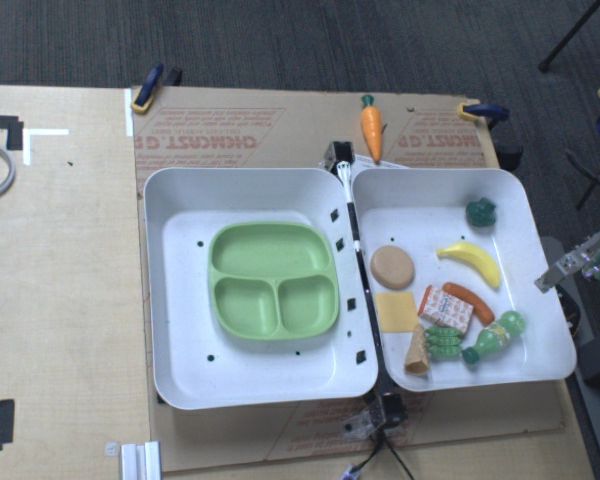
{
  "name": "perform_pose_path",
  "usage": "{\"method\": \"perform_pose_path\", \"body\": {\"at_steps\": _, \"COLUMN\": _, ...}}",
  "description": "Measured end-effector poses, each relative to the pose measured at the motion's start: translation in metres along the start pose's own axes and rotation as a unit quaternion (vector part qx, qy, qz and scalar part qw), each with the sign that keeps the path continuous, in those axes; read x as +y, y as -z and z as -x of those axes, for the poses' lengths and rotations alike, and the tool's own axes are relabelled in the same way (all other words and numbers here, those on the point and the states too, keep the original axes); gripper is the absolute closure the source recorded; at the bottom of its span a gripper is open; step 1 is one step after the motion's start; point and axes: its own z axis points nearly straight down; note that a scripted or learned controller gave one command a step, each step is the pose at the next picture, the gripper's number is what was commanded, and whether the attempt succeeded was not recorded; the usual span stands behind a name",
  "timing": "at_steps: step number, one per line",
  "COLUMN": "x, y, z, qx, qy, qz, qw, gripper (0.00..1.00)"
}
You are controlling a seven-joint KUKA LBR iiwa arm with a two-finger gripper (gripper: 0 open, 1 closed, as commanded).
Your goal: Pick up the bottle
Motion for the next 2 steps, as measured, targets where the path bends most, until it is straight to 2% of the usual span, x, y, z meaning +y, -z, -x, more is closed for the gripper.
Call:
{"method": "perform_pose_path", "body": {"at_steps": 1, "x": 0.088, "y": 0.024, "z": -0.084, "qx": 0.000, "qy": 0.085, "qz": 0.000, "qw": 0.9964, "gripper": 1.00}}
{"method": "perform_pose_path", "body": {"at_steps": 2, "x": 0.071, "y": 0.109, "z": 0.021, "qx": 0.000, "qy": -0.001, "qz": 0.000, "qw": 1.0000, "gripper": 1.00}}
